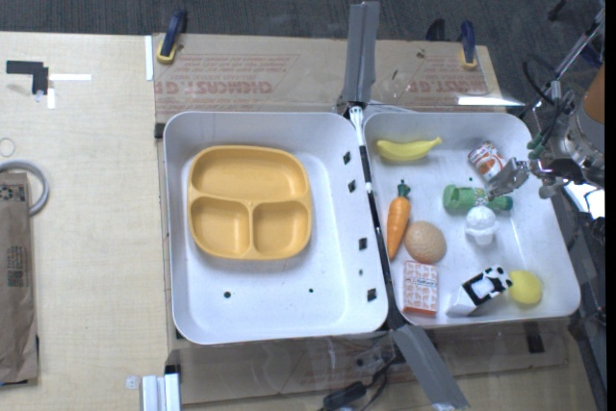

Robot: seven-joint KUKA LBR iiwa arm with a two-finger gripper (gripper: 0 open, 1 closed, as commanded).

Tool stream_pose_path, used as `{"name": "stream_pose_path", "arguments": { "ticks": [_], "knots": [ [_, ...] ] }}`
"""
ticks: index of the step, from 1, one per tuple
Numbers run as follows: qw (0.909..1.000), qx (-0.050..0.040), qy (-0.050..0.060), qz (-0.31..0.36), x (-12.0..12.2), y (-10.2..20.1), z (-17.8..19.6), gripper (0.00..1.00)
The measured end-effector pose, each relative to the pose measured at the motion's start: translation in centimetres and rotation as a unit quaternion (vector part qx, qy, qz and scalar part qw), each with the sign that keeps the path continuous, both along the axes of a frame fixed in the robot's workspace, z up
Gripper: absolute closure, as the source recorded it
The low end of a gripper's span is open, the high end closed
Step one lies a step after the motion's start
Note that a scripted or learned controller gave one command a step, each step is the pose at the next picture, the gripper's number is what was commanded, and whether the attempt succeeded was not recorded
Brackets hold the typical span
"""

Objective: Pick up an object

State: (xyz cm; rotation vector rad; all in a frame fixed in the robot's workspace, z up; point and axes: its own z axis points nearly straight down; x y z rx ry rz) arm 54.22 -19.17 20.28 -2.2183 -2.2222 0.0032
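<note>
The right bin (549, 207) holds several small objects: a yellow banana (407, 147), an orange carrot (397, 218), a tan egg-shaped object (424, 242), a red-and-white can (485, 159), a green object (460, 198), a white object (480, 223), a red-and-white box (420, 289), a black-and-white toy (486, 287) and a yellow lemon (526, 288). My gripper (504, 187) reaches in from the right and hangs low between the can, the green object and the white object. I see nothing clearly held in it.
The left bin (192, 303) holds a yellow divided plate (250, 202). A grey divider bar (362, 53) runs between the bins. Cardboard (260, 72) lies behind them, held by blue clamps (173, 34). Cables and the arm (577, 149) crowd the right edge.
</note>
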Motion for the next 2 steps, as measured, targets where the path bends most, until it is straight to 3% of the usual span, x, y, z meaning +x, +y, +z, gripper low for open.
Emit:
{"name": "stream_pose_path", "arguments": {
  "ticks": [1, 2],
  "knots": [
    [0.9985, 0.0048, -0.002, -0.055, 5.61, -1.53, -11.04, 0.0],
    [0.9985, 0.0014, -0.002, -0.055, 5.55, -1.81, -10.12, 1.0]
  ]
}}
